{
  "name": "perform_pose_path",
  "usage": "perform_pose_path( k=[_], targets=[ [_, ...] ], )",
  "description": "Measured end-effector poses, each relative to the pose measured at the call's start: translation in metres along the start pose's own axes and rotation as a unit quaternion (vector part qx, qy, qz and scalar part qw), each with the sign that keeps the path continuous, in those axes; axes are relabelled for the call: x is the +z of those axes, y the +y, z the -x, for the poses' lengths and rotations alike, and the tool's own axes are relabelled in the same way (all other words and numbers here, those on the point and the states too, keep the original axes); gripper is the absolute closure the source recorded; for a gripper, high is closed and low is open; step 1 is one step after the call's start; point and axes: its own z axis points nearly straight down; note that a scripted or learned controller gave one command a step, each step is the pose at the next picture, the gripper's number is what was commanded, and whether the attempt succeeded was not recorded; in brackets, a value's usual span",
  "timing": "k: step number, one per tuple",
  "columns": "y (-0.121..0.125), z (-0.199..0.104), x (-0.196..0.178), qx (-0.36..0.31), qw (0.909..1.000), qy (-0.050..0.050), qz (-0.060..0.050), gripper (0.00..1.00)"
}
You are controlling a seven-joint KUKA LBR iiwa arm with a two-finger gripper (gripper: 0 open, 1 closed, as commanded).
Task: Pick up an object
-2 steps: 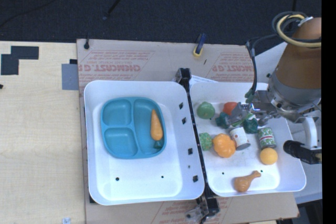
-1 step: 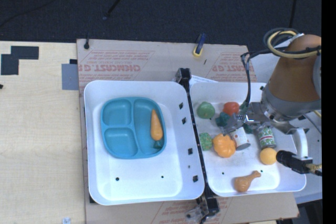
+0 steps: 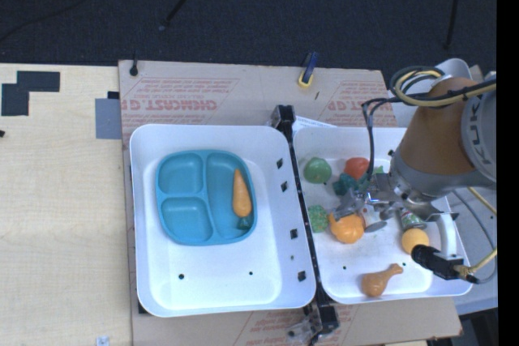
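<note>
- The arm's gripper (image 3: 362, 205) is down in the right bin (image 3: 328, 271), low over a cluster of toy foods, so the step in hand looks like closing on one of them.
- The nearest candidate is the orange fruit (image 3: 348, 229), lying near the bin's middle, just below and a little to the left of the gripper.
- Whether the fingers are spread or pressed together cannot be told: they are small, dark and partly lost against the arm's body.
- Nothing is visibly between them, so no grasp can be claimed.
- To do the step well, the gripper should centre over the orange fruit before closing, since a round toy tends to squirt sideways from an off-centre pinch.
- The crowding is a risk: a green ball (image 3: 317, 169) and a red piece (image 3: 356, 167) lie just above, and a green leafy piece (image 3: 318, 218) sits just beside the fruit.
- A yellow fruit (image 3: 413, 239) and a tan drumstick (image 3: 379, 280) lie apart toward the bin's near side, easier targets if this one slips.
- The left bin (image 3: 211, 288) holds a blue divided plate (image 3: 182, 211) with a carrot (image 3: 241, 193) in its right compartment.
</note>
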Motion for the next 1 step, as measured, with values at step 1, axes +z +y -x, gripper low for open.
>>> perform_pose_path(
  k=[1],
  targets=[
    [0.0020, 0.0013, 0.0575, 0.001, 1.0000, -0.002, 0.008, 0.00]
  ],
)
